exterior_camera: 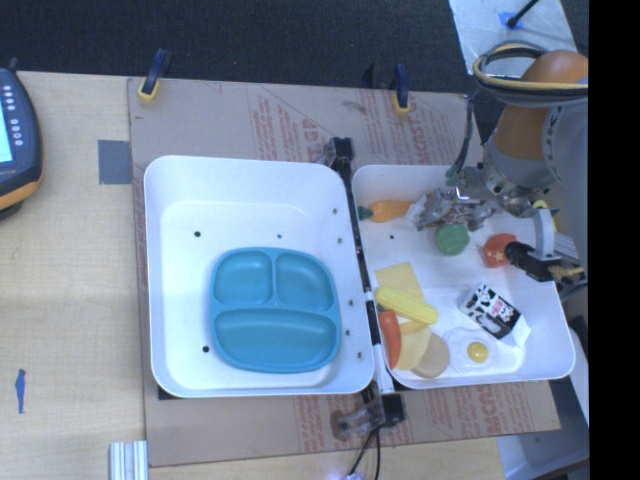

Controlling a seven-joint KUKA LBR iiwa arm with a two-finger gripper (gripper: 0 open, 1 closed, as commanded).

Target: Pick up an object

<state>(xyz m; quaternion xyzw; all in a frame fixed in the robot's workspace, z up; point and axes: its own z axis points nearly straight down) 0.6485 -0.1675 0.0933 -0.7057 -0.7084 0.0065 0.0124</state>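
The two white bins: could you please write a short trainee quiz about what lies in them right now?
1. True or false: the blue divided plate lies in the left bin.
2. Which lies nearest the gripper? A carrot, B green ball, C fried egg.
3. What colour is the corn cob in the right bin?

Key: 1 true. 2 B. 3 yellow.

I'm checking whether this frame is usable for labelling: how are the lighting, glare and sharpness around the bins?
Camera view: lighting is even and bright, the white bins nearly washed out, with soft shadows along their inner walls; the blue tray reads cleanly; the pincer over the green ball is a muddled, slightly blurred cluster; the background above the bench is dark.
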